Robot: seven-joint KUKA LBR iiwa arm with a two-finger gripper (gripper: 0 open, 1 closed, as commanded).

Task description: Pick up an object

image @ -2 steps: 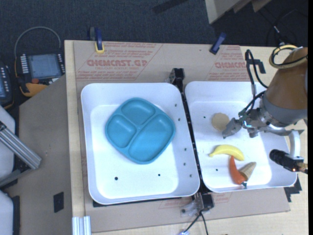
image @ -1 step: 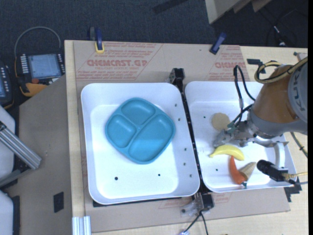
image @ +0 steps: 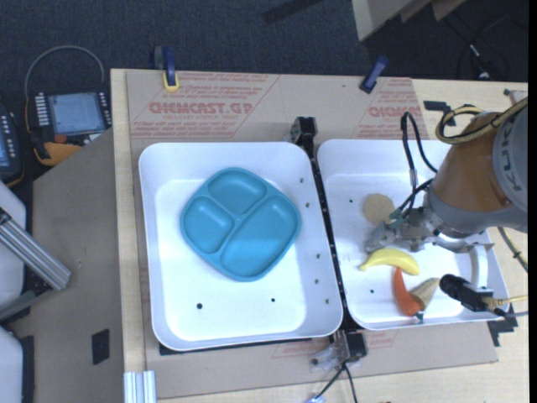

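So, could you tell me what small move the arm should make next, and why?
Probably a short descent straight onto the banana. The gripper sits in the right bin just above and touching distance from it, nothing shows between its tips, and the carrot and tan disc lie apart, leaving room.

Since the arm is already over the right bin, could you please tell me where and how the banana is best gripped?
Grip the banana at its thick middle, coming straight down, with the claw closing across its narrow width. It lies flat on the right bin floor, curved and tapering at both ends, so the ends would probably slip. The carrot lies close below it.
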